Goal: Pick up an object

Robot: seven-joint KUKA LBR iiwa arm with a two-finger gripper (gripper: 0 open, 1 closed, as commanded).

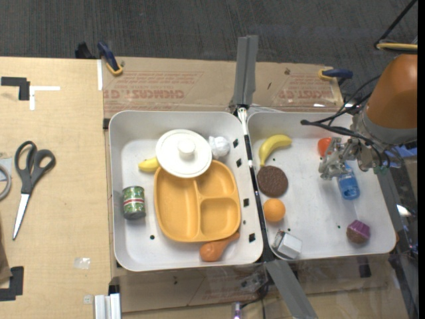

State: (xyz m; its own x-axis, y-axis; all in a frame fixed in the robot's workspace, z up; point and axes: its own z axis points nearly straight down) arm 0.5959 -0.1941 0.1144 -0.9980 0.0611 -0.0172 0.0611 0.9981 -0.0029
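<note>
My gripper (331, 169) hangs over the right bin (319, 234), near its far right side, below the arm's orange band. A small blue bottle (349, 187) lies just to its right and slightly nearer the front, close to it or touching it. A small red-orange item (323, 144) shows just behind the gripper. Also in this bin are a banana (273, 146), a brown round disc (272, 180), an orange ball (273, 209), a purple block (358, 231) and a grey-white box (287, 244). I see nothing held by the gripper.
The left bin (123, 244) holds a yellow divided plate (198, 205), a white round lid (184, 153), a green can (133, 202), a yellow piece (149, 165), a white crumpled item (220, 145) and an orange piece (212, 250). Scissors (26, 171) lie on the bench at left.
</note>
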